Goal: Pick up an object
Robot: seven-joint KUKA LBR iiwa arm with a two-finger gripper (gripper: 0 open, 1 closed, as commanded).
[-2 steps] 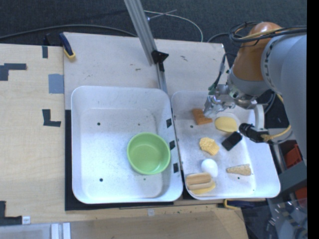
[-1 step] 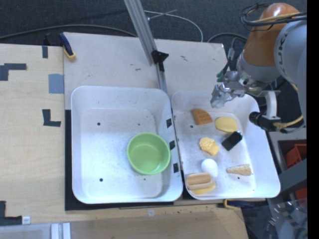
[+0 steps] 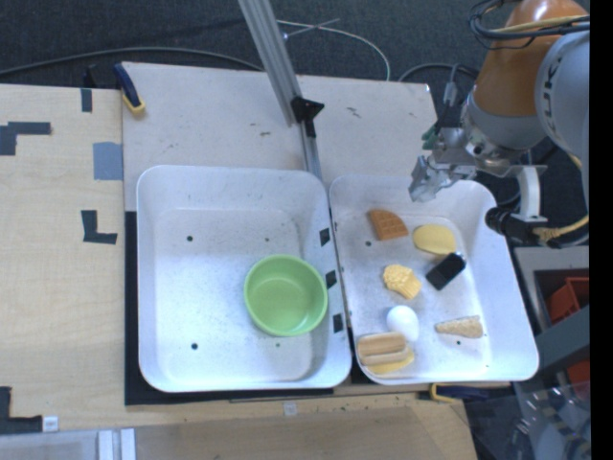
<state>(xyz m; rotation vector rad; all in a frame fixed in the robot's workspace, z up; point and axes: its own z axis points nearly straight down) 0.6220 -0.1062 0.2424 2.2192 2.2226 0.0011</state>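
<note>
My gripper (image 3: 424, 188) hangs over the far edge of the right bin (image 3: 508, 286), above and to the right of a brown waffle piece (image 3: 387, 224). Nothing shows between its fingers. In that bin also lie a pale yellow oval piece (image 3: 435, 239), a black block (image 3: 445, 270), a yellow corn-like piece (image 3: 401, 281), a white egg (image 3: 402, 321), a hot dog bun (image 3: 385, 351) and a tan wedge (image 3: 461, 328). A green bowl (image 3: 284, 295) sits in the left bin (image 3: 172, 257).
A slanted metal pole (image 3: 273, 51) with a black clamp (image 3: 306, 109) stands behind the bins. Cables run across the dark floor at the back. A blue and yellow clip (image 3: 129, 88) sits at the board's far left corner.
</note>
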